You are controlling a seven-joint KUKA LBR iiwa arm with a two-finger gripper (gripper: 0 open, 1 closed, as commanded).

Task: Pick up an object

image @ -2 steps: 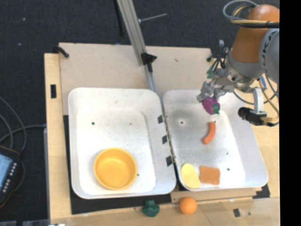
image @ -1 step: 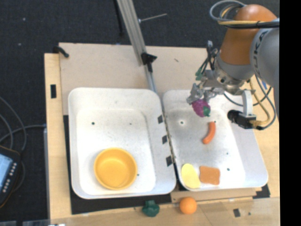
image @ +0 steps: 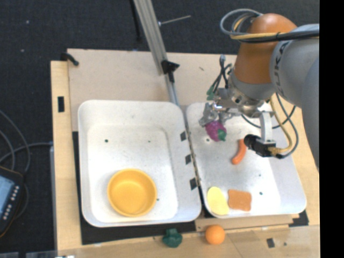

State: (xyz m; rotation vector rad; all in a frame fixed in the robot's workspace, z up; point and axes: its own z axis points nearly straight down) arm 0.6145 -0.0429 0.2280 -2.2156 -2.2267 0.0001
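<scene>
The right bin (image: 279,187) holds a small purple object (image: 216,131) near its back left, an orange carrot-like piece (image: 239,154) at the middle, and a pale yellow piece (image: 216,200) beside an orange block (image: 239,200) at the front. My gripper (image: 214,121) hangs directly over the purple object, touching or nearly touching its top. The view does not show whether the object is gripped. The grey arm with its orange band comes in from the upper right.
A yellow bowl (image: 131,191) sits at the front of the left bin (image: 94,144). An orange ball (image: 214,234) and a green object (image: 172,238) lie on the bench in front of the bins. A slanted metal rail (image: 153,36) rises behind them.
</scene>
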